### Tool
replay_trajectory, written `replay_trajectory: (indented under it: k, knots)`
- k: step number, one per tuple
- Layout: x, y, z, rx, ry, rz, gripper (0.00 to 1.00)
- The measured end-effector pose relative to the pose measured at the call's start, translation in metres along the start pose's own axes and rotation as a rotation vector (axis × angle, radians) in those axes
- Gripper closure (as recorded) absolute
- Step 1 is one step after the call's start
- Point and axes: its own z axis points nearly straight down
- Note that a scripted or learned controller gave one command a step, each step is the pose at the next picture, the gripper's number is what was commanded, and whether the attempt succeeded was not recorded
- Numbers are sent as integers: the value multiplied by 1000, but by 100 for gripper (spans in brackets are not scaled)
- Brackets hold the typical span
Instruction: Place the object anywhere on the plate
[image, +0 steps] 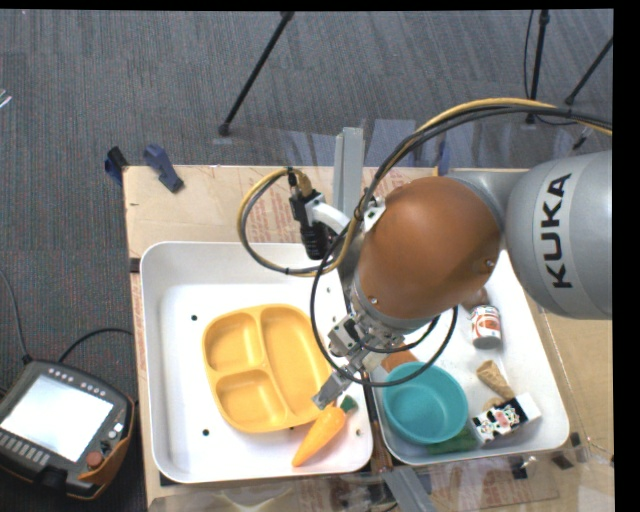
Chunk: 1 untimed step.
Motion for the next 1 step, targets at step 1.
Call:
replay_trajectory:
  k: [1]
  knots:
    - [-80, -12, 92, -9, -6, -412, 0]
